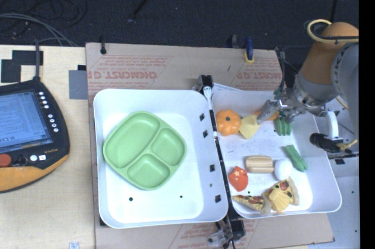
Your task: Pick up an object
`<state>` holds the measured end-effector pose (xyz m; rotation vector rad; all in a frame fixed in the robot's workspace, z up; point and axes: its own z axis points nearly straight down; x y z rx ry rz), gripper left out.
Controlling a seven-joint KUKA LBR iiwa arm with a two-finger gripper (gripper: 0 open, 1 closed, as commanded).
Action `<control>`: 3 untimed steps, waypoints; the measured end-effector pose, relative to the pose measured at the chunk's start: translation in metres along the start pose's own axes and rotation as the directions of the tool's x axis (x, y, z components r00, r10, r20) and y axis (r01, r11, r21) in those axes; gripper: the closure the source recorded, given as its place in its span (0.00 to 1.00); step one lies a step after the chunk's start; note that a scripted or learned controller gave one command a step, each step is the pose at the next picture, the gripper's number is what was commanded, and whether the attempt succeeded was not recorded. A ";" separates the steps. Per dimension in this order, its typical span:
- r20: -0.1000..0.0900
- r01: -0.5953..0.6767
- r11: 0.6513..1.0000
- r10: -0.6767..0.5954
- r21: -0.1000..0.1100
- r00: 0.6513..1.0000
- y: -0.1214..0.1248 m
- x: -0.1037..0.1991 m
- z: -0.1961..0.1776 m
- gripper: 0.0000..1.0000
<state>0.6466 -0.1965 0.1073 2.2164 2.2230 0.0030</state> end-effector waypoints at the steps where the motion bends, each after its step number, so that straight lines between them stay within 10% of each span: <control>1: 0.008 -0.004 1.000 0.004 -0.004 1.000 0.000 0.006 0.014 0.00; 2: 0.005 -0.002 1.000 0.002 -0.005 1.000 0.000 -0.018 0.014 0.00; 3: -0.002 -0.007 1.000 0.007 0.005 1.000 -0.084 0.015 0.018 0.00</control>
